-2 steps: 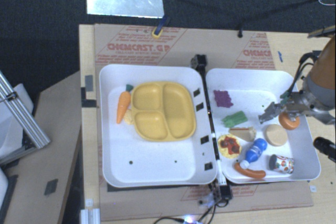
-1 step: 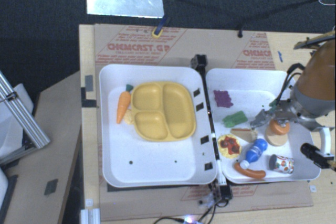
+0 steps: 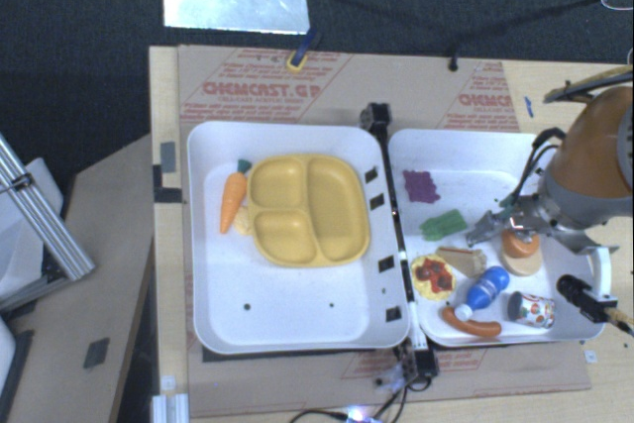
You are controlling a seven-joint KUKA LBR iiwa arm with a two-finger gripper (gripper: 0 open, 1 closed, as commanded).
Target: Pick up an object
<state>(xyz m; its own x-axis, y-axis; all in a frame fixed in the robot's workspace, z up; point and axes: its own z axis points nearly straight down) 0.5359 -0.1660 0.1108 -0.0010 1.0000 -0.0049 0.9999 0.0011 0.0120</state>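
My gripper (image 3: 507, 227) hangs low over the right side of the right bin (image 3: 466, 142), under the orange-banded wrist (image 3: 592, 152). Directly beneath and touching its tip sits a small cream-coloured cup with an orange top (image 3: 523, 253). Around it lie a tan wedge (image 3: 463, 260), a pizza slice (image 3: 432, 276), a blue bottle (image 3: 485, 291), a hot dog (image 3: 473, 323), a white printed can (image 3: 533, 309), a green block (image 3: 442, 224) and a purple piece (image 3: 421, 185). The arm hides part of the bin's right edge.
The left bin (image 3: 287, 334) holds a yellow divided plate (image 3: 304, 210) and a toy carrot (image 3: 232, 200) by its left side. A black divider with clips (image 3: 388, 213) runs between the bins. Cardboard (image 3: 327, 79) lies under both bins.
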